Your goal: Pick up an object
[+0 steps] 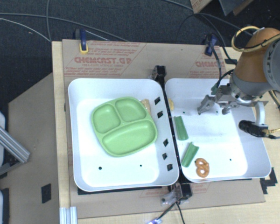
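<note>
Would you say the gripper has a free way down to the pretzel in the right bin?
Probably yes: the pretzel lies bare on the right bin floor, the gripper hangs above the far end, and only a green piece sits close.

2 white bins side by side on the bench. Left bin (79,125): green divided plate (124,125) with 3 compartments, a small tan item at its upper right edge. Right bin (252,167): 2 green sticks, upper one (180,127), lower one (190,154), plus a pretzel (201,167) just below the lower one. Gripper (215,105) over the right bin's upper part, nothing between its fingers, well apart from the sticks.
</note>
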You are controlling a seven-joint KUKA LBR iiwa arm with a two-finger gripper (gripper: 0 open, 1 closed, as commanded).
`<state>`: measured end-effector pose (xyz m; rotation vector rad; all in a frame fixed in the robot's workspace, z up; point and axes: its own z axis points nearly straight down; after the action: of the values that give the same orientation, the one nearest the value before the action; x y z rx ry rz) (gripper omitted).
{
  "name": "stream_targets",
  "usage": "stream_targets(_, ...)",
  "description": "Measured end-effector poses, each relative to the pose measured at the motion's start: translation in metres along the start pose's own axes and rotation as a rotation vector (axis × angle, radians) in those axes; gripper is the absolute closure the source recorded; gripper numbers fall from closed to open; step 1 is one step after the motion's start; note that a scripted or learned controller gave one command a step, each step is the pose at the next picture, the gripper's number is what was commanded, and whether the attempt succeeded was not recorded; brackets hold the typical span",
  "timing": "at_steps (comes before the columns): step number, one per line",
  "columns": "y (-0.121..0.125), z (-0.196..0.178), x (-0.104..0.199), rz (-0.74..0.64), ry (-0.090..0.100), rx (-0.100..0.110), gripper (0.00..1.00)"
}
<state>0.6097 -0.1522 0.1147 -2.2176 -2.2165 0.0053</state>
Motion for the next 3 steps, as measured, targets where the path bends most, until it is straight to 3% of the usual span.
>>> stream_targets(1,0.002,-0.015,0.000,-0.001,-0.001,-0.008,1.00)
stream_targets(3,0.020,-0.131,0.007,-0.002,-0.004,-0.015,1.00)
